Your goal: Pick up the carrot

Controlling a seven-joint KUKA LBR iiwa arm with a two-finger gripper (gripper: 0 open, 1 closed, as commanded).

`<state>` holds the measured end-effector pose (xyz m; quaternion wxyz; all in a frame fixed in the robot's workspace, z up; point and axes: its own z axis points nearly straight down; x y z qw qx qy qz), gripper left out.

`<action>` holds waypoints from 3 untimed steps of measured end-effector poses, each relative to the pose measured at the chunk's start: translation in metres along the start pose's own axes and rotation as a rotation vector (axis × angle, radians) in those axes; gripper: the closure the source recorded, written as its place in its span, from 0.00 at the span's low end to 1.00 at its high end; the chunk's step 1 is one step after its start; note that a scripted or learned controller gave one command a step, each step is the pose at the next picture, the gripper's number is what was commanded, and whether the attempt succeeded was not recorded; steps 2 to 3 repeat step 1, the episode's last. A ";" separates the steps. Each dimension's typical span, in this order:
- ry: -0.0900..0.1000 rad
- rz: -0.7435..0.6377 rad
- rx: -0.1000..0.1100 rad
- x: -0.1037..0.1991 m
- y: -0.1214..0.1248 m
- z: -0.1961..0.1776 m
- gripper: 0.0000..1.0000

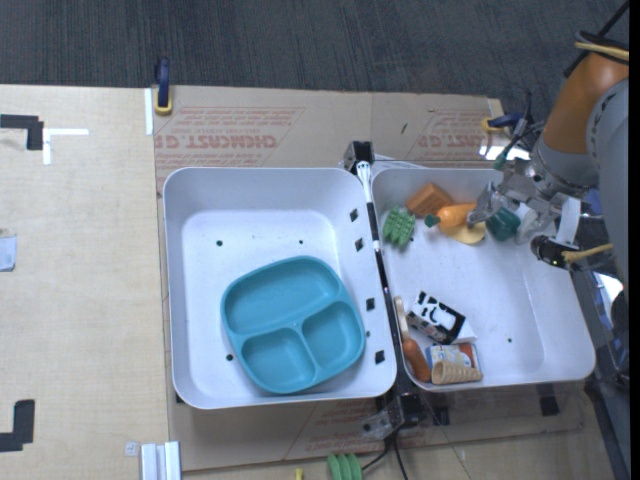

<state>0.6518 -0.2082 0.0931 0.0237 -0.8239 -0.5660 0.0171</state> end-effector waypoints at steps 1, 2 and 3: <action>-0.020 -0.168 -0.032 0.053 -0.019 0.003 0.00; -0.020 -0.168 -0.032 0.053 -0.019 0.003 0.00; -0.020 -0.168 -0.032 0.053 -0.019 0.003 0.00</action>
